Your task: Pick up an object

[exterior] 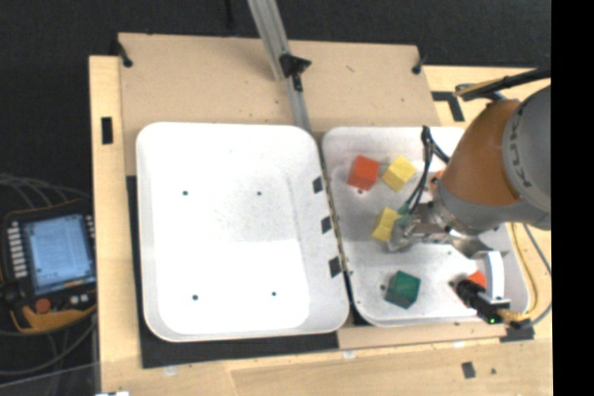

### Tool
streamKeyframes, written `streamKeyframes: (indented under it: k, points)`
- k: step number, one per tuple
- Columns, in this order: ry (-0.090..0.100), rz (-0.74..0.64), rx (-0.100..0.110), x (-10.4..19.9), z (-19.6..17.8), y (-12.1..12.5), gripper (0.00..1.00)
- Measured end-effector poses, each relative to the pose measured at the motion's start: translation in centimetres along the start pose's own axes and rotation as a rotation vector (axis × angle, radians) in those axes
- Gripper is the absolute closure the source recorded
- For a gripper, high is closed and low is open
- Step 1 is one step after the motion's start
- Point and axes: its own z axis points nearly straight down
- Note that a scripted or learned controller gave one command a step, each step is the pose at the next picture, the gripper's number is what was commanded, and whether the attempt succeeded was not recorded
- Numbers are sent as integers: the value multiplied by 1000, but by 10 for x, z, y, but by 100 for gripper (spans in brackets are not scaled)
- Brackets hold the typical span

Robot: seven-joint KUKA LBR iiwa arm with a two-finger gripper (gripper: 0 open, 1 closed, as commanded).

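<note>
In the right-hand bin (371, 315), toward its nine o'clock side, we see the gripper (401, 233) low over a yellow block (385, 224), its metal tip pressed right against the block's four o'clock edge. Whether the block actually sits in its grasp we cannot tell, since the wrist and the orange band of the arm (483, 167) cover the working end, so we would not call it held. A second yellow block (400, 172) and an orange block (365, 172) lie near each other at twelve o'clock from the gripper, and a green block (403, 289) rests apart at six o'clock. We judge the yellow block to be small, light and rigid, likely foam or wood with flat faces that should not slip much; we would take it across two opposite flat sides, squarely, as a corner pinch could spin it loose. The left bin (232, 227) lies at nine o'clock. No brand, label or readable writing shows on the blocks or bins; the pendant screen (56, 250) at far nine o'clock is too blurred to read.
</note>
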Motion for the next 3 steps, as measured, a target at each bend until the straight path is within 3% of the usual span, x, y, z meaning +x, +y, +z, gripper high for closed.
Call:
streamKeyframes:
  k: [3]
  points:
    - [0,-14,-1,6,-125,5,100]
